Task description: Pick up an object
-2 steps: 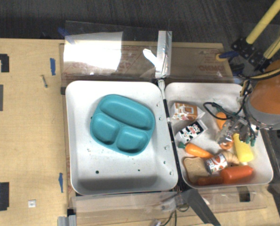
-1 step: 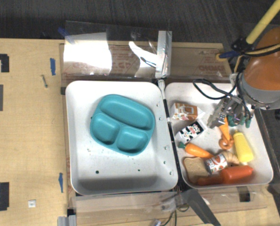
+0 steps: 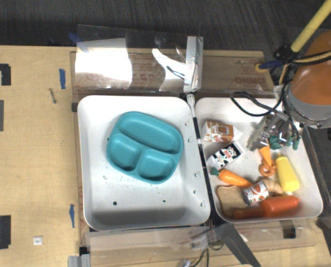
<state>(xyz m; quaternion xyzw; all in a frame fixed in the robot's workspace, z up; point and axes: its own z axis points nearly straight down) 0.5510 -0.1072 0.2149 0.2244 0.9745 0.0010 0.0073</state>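
**Tool low over right bin, grip state unreadable**

I see the tool (image 3: 272,133) in the upper right part of the right bin (image 3: 315,204), hanging off the grey wrist with the orange band. From this slanted view I can't tell how far open it is, and nothing is visibly between its tips. Can't tell if it touches anything either; the bin floor under it looks bare white.

Nearest to the tool:
- yellow piece (image 3: 286,173), just below and slightly right of the tool. Long axis near vertical in the view, top end leaning a bit toward the tool.
- small orange piece (image 3: 265,159), just below the tool, touching the yellow piece's left side.
- carrot (image 3: 233,177), below and left of the tool. Long axis roughly horizontal, tilted down to the right, stem end pointing left.
- small can (image 3: 256,193) on its side, well below the tool, on the brown bread slice (image 3: 227,198).
- red sausage-like piece (image 3: 275,205), farthest below the tool, lying horizontal along the bin's near wall.
- black and white card (image 3: 226,154) and a small brown packet (image 3: 218,130), both left of the tool.

Left bin (image 3: 93,110), well left of the tool, holds a teal divided tray (image 3: 145,145), long axis slanting down to the right. Both bins sit on the tabletop (image 3: 26,149).
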